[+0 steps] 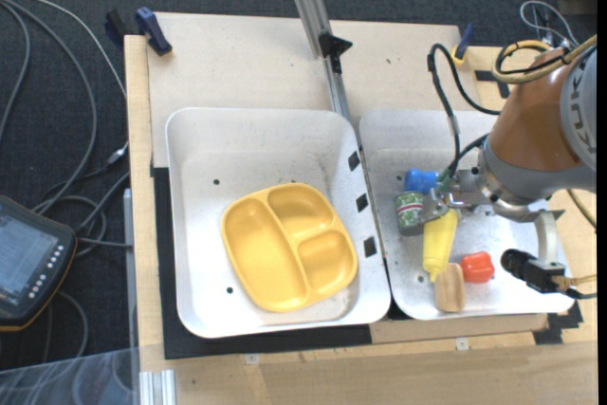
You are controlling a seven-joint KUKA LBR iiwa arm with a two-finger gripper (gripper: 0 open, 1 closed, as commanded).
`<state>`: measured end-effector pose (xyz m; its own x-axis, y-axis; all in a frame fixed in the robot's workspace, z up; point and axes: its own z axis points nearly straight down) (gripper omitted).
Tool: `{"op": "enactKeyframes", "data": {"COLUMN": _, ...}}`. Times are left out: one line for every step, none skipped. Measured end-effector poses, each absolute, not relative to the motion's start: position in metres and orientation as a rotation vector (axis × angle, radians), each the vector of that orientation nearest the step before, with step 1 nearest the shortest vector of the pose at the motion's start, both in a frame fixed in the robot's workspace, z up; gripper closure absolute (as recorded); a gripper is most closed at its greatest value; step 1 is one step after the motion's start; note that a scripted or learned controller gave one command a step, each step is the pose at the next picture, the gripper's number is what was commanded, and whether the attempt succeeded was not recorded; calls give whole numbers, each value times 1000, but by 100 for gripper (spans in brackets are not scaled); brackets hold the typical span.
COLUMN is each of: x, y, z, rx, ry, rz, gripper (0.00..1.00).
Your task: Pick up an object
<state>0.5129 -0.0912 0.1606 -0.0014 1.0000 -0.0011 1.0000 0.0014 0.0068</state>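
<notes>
The arm [545,123] comes in from the right side and bends down over the right bin [379,142]. Its gripper [444,198] is low in the middle of this bin, just above the top end of the yellow bottle [438,242]. I cannot tell from this view how the gripper is set or whether it has anything.

The can [410,211] lies just left of the gripper, near the bin's left wall. The blue piece [418,179] is just beside the gripper, on its far left side. The bottle goes from the gripper toward the bin's near edge. At its lower end lies the bread [449,288], touching it, and the orange block [477,267] is just right of the bread.

The left bin [190,156] carries a yellow tray [289,246] with three sections, near the bin's near right corner.
</notes>
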Motion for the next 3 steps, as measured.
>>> {"op": "enactKeyframes", "data": {"x": 523, "y": -85, "z": 213, "rx": 2215, "ry": 2221, "rz": 6, "gripper": 100}}
{"op": "enactKeyframes", "data": {"x": 524, "y": -85, "z": 243, "rx": 2216, "ry": 2221, "rz": 5, "gripper": 100}}
{"op": "enactKeyframes", "data": {"x": 546, "y": -36, "z": 232, "rx": 2214, "ry": 2228, "rz": 4, "gripper": 100}}
